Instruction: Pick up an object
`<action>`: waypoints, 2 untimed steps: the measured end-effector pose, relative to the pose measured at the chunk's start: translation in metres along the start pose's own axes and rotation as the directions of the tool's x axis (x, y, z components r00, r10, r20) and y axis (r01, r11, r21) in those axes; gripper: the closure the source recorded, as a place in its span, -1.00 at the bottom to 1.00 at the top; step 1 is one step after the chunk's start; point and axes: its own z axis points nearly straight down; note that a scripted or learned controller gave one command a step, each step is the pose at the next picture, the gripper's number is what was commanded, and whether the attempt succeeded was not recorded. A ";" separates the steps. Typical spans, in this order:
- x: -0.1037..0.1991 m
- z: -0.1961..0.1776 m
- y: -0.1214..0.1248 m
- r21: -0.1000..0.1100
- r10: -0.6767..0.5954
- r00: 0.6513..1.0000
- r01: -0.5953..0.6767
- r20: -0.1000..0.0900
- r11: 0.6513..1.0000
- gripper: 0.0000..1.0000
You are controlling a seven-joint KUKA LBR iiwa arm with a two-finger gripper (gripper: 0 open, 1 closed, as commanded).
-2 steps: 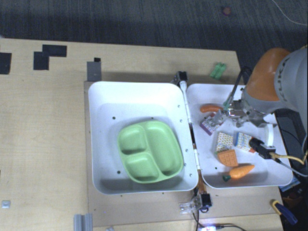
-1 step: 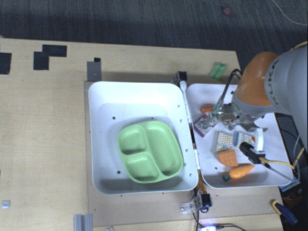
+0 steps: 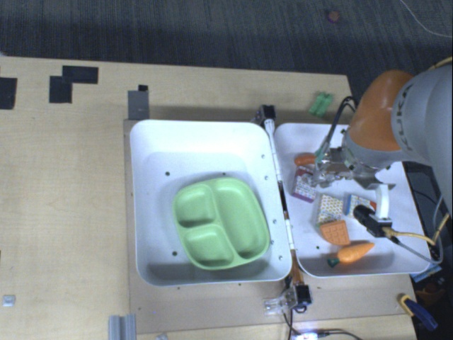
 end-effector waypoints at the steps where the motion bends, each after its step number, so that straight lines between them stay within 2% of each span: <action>1: 0.000 0.000 0.000 0.001 0.000 1.000 0.000 0.000 1.000 -1.00; 2: 0.003 0.011 -0.084 0.003 0.002 1.000 -0.002 0.003 1.000 -1.00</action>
